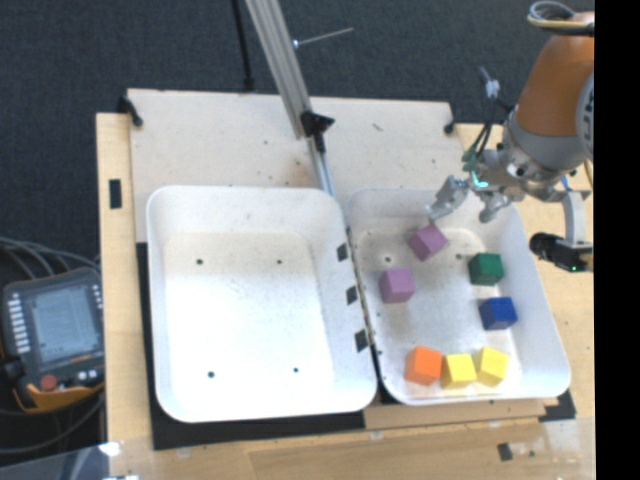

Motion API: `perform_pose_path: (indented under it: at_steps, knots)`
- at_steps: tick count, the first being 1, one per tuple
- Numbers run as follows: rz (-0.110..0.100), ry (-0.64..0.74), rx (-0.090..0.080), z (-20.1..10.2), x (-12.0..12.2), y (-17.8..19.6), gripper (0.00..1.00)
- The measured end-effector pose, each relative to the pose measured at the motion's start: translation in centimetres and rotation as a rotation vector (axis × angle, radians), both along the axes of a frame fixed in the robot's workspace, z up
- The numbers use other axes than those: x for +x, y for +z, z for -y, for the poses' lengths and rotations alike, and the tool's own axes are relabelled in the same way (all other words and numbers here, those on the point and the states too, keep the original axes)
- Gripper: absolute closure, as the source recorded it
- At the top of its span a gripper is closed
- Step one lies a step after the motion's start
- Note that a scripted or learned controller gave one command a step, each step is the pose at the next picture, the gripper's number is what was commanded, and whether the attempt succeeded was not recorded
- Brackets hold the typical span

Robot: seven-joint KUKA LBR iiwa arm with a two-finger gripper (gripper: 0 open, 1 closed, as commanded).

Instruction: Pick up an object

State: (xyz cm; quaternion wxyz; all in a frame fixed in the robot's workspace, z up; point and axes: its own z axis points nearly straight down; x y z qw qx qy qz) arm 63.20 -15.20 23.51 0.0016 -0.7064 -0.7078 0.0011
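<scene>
The gripper (468, 200) hovers, fingers spread and empty, above the tilted purple cube (428, 240) (a corner-first contact could knock it aside).

You've got 2 white bins: left bin (170, 218) and right bin (545, 308), side by side. Blocks total 7, all in the right one: 2 purple blocks (427, 241) and (397, 285), 2 yellow blocks (460, 369) and (493, 365), 1 green block (486, 268), 1 blue block (497, 312), 1 orange block (423, 365). Also 1 handheld screen unit (55, 333) at far left.
</scene>
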Motion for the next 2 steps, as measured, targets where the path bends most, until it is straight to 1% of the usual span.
perform_pose_path:
  at_steps: [1,2]
  knots:
    - [0.004,0.002,-0.002,0.0,0.1,0.3,0.0]
    - [0.0,0.001,-0.002,-0.7,-0.4,-5.2,0.0]
